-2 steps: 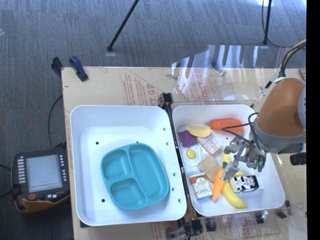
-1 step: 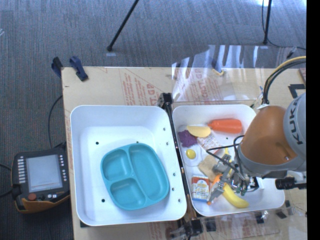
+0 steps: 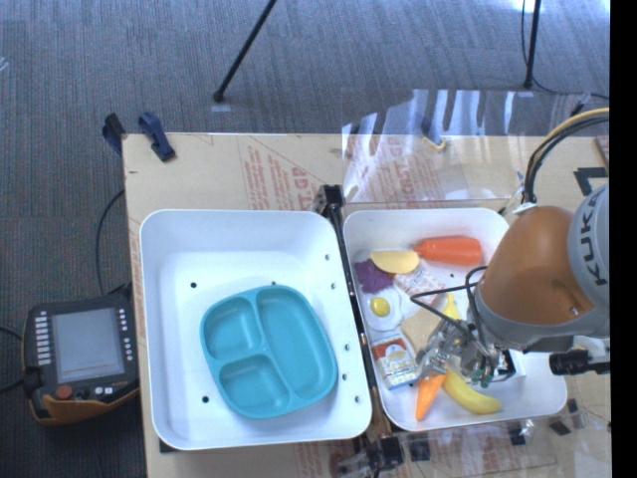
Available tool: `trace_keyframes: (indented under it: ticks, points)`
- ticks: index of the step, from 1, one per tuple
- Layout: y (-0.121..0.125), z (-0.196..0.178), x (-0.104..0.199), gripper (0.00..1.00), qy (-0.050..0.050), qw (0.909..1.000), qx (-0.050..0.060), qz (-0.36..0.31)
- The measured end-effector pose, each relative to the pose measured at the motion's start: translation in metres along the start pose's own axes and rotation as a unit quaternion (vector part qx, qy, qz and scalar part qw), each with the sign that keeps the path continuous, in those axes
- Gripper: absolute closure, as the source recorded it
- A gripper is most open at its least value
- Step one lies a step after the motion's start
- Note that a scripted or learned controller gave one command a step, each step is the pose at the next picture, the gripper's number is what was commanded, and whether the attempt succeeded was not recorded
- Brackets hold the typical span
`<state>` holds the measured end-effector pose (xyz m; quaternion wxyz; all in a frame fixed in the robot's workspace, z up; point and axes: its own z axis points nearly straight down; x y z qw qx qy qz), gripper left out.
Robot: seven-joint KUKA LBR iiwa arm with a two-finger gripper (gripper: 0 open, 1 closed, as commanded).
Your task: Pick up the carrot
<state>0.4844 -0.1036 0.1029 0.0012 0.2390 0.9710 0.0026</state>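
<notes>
Grey carpet lies around my bench, a tan board bearing two shallow white bins side by side, and I reach in from the right over the right bin (image 3: 542, 406). The carrot (image 3: 428, 394), a small orange cone, lies near the front wall of that bin, just below and slightly left of my gripper (image 3: 454, 355); its thick end points up toward my fingertips and seems to touch or nearly touch them, though I cannot tell which. Whether my fingers are spread or pressed together I also cannot tell, since cables and my own wrist clutter them. Just to the right of the carrot, below my gripper, lies a yellow banana (image 3: 471, 394). To my gripper's left sits a small packet with a red label (image 3: 395, 358), and above that a fried egg toy (image 3: 381, 307) and a purple piece (image 3: 372, 276). Farther up, toward the bin's back wall, are a yellow potato-like piece (image 3: 395, 261) and a long orange-red piece (image 3: 450, 250). Well away to my left, the left bin (image 3: 179, 257) holds a blue divided plate (image 3: 267, 350). Beyond the bench's left edge, a teach pendant (image 3: 80, 355) rests on the carpet.
</notes>
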Motion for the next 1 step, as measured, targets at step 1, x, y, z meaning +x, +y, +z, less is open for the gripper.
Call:
trace_keyframes:
  ticks: [1]
  points:
    - [0.0506, -0.0844, 0.0346, 1.00, 0.000, 0.9762, 0.002, 0.217]
